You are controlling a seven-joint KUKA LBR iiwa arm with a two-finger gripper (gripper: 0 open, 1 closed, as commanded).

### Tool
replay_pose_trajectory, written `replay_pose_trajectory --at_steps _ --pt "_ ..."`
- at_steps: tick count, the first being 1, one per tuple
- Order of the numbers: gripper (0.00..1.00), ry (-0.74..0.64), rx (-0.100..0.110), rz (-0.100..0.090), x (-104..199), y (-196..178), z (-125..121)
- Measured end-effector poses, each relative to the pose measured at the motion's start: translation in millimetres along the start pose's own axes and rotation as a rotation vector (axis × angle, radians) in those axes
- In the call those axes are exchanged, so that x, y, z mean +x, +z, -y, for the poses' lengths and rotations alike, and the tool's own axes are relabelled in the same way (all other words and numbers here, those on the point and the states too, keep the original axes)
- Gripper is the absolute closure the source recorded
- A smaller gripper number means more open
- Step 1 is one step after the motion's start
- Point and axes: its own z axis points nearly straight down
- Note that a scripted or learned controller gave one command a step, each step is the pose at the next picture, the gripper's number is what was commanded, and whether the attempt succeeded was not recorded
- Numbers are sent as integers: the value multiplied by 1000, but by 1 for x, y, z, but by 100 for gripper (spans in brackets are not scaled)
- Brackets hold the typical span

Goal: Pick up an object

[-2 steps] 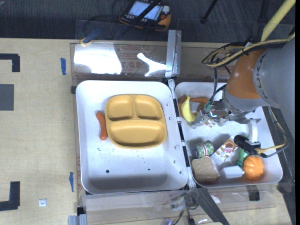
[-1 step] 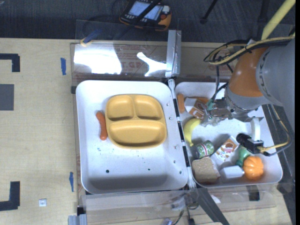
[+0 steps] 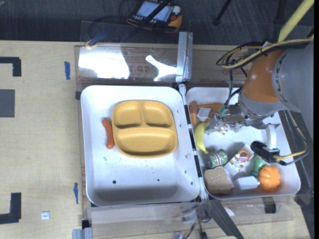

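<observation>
1. Desk [image 3: 35, 133]: pale wood top, two shallow white bins side by side.
2. Left bin [image 3: 94, 178]: holds a yellow divided tray [image 3: 144, 128], three compartments, sitting toward the far half. An orange sausage-shaped piece [image 3: 108, 133] lies just beside the tray's left edge, lengthwise.
3. Right bin [image 3: 291, 180]: crowded with small things. A banana [image 3: 200, 137] lies along the left wall. A carrot-like orange stick [image 3: 205, 106] sits at the far left corner. A small green-and-white can [image 3: 217, 158] lies near the middle, a slice of brown bread [image 3: 218, 179] in front of it at the near left. A small printed carton [image 3: 241, 158] lies right of the can. A small orange pumpkin [image 3: 269, 177] rests at the near right, touching a green piece [image 3: 257, 164] on its left.
4. Arm [image 3: 294, 78]: grey, orange band, reaching in from the right over the right bin's far half.
5. Claw [image 3: 222, 123]: low over the right bin, just right of the banana. Whether it is released or clenched cannot be told at this angle; nothing visibly between it.
</observation>
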Motion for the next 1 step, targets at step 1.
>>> replay_pose_trajectory --at_steps 1 --pt "100 0 2 2 -1 -9 1"
